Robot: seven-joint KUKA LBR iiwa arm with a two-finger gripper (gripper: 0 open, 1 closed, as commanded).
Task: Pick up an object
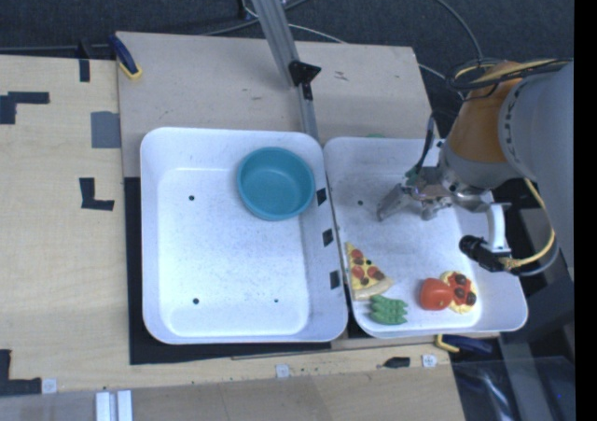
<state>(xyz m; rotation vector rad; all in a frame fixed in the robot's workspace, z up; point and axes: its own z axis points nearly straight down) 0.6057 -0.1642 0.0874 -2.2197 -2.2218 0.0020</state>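
We see a bulky grey arm with a broad orange band above its wrist. Dark cables loop around it, and its small metallic claw has slim grey fingers.

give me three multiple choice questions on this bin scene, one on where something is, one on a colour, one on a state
1. Where is the bowl?
A. in the left bin, near its far right corner
B. in the right bin, at its near edge
C. on the bench outside both bins

2. What colour is the bowl?
A. red
B. blue
C. yellow

3. What is between the fingers of the end effector?
A. the pizza slice
B. the green toy
C. nothing

Answers:
1. A, the bowl sits inside the left bin, up by the wall it shares with the right bin.
2. B, it is blue all over.
3. C, the end effector is above bare bin floor, while the pizza slice, green toy and red toy lie apart from it along the near edge.
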